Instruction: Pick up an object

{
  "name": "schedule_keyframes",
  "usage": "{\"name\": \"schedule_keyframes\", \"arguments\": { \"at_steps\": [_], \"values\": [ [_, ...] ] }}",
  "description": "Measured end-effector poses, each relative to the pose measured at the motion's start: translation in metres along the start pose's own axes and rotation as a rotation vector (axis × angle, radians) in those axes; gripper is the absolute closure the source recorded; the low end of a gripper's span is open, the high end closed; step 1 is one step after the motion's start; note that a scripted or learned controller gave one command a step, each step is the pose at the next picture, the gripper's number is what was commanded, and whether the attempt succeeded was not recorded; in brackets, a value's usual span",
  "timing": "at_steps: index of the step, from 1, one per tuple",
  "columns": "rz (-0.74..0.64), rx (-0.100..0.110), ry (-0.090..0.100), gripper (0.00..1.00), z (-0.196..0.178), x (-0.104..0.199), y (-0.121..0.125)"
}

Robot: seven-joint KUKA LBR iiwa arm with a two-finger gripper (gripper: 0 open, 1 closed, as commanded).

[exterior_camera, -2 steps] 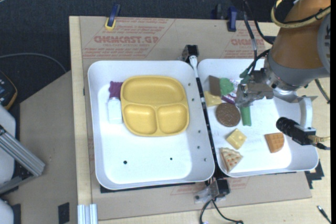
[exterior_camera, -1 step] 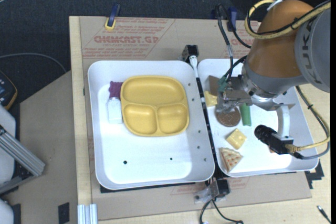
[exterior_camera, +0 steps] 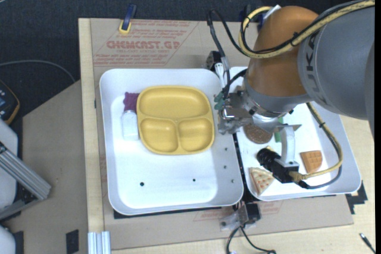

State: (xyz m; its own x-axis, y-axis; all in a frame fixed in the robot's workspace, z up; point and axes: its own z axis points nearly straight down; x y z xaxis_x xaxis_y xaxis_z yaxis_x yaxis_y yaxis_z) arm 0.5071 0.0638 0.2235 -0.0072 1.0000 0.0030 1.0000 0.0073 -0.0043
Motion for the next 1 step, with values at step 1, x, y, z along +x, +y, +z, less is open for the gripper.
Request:
{"name": "schedule_keyframes", "arguments": {
  "at_steps": [1],
  "values": [
    [0.007, 0.0, -0.002, 1.0, 0.0092, -0.0028, -0.0056]
  ]
}}
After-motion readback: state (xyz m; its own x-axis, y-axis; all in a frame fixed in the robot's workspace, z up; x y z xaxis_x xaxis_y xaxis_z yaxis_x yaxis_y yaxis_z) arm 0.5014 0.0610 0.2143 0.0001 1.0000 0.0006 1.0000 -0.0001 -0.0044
